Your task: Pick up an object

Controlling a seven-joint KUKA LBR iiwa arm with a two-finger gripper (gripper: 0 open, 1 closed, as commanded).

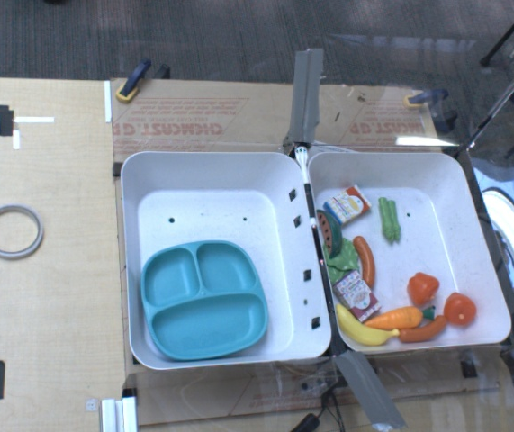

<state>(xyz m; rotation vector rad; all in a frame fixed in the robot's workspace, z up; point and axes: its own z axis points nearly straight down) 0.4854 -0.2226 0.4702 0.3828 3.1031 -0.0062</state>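
The right bin (459, 187) holds several toy foods. A green bean pod (389, 220) lies near its middle. A small snack box (347, 206) sits at the upper left, beside a watermelon slice (329, 234). A sausage (365, 259) and a small packet (356, 293) lie below. A banana (362, 326), a carrot (394, 316), a red chilli (423, 329), a red pepper (422, 287) and a tomato (460, 308) crowd the front.
The left bin (148, 183) holds a teal divided plate (202, 299) at its front. A roll of tape (12, 230) lies on the wooden bench at the left. A blue and yellow clamp (134, 79) sits on the cardboard behind the bins.
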